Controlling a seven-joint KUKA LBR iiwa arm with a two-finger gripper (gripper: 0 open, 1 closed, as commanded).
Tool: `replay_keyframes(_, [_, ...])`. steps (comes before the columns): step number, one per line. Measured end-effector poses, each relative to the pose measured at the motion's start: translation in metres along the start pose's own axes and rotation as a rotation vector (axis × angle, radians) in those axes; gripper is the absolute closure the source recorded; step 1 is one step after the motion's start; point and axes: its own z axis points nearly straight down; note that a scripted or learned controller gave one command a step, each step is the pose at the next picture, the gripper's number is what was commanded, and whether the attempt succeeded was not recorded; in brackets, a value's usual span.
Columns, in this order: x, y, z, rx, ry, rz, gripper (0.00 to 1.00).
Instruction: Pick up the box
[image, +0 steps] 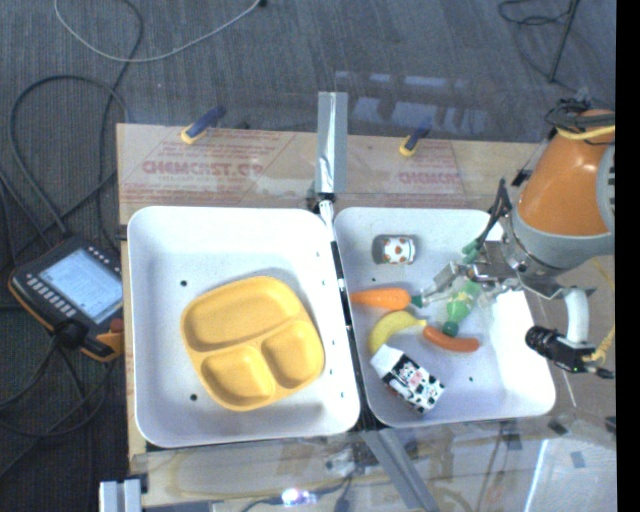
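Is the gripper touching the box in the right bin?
Apart. In the camera view the gripper hangs above the green bottle, while the box lies lower in the right bin, with the banana and bare white floor between them.

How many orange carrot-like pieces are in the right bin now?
2. One carrot lies left of center, beside the yellow banana; the other carrot lies below the green bottle. The hand might hide more.
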Motion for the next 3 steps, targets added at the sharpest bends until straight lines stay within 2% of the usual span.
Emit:
replay_keyframes(1, [-0.022,-0.026,0.108,-0.022,-0.007,0.001,0.00])
replay_keyframes(2, [-0.080,0.027,0.047,-0.002,-0.003,0.137,0.00])
replay_keyframes(3, [-0.033,-0.035,0.103,-0.014,-0.006,-0.150,0.00])
